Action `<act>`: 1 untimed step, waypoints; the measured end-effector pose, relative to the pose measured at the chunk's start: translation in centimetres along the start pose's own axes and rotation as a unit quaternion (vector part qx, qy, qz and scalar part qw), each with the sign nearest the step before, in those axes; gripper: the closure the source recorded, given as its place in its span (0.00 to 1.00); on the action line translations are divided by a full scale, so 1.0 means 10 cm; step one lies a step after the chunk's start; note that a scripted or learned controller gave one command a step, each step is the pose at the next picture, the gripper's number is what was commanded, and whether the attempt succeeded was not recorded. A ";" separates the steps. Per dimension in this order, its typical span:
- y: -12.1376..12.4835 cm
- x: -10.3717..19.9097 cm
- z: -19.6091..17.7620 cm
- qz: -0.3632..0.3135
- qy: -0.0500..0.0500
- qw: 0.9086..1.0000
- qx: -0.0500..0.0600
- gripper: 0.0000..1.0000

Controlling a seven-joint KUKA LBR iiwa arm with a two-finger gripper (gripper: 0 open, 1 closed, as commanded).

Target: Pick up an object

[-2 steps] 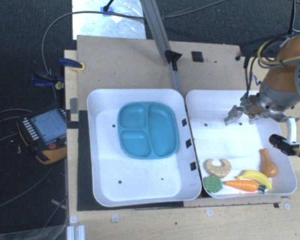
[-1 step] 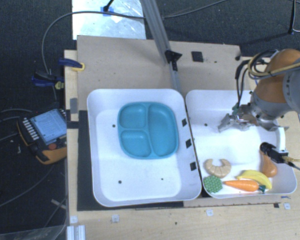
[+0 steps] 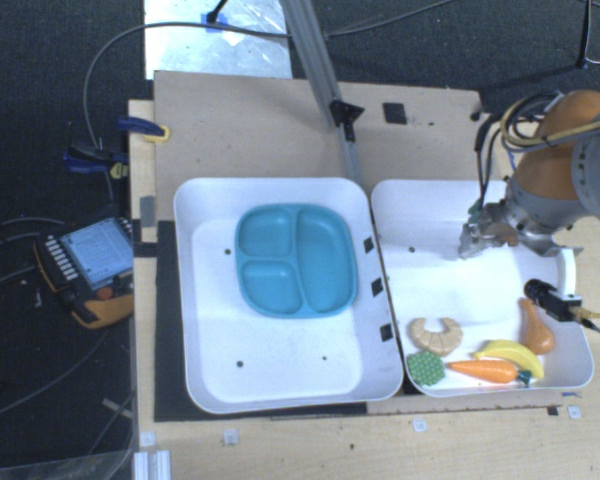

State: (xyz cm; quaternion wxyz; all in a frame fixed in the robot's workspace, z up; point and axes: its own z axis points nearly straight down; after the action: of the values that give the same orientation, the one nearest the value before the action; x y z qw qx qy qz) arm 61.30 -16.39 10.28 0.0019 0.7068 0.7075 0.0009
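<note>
The right bin (image 3: 420,218) holds toy food along its near side: a tan croissant (image 3: 435,335), a green broccoli piece (image 3: 426,369), an orange carrot (image 3: 483,371), a yellow banana (image 3: 510,355) and a brown pear (image 3: 536,327). My gripper (image 3: 476,238) hangs over the far right part of that bin, well apart from the food. Nothing shows between its fingers. The arm's orange band (image 3: 570,118) sits above it at the right edge.
The left bin (image 3: 205,368) carries a blue divided plate (image 3: 295,260). A grey pole (image 3: 315,48) slants down to the bins' far edge. Cables and a handheld device (image 3: 90,268) lie on the floor at the left.
</note>
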 end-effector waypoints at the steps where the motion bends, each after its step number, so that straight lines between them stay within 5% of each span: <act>1: -0.01 -0.05 -0.45 0.001 0.000 1.000 -0.001 1.00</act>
State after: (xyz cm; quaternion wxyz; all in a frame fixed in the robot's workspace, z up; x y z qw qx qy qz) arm 61.16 -16.89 14.82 0.0025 0.7073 0.7069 0.0015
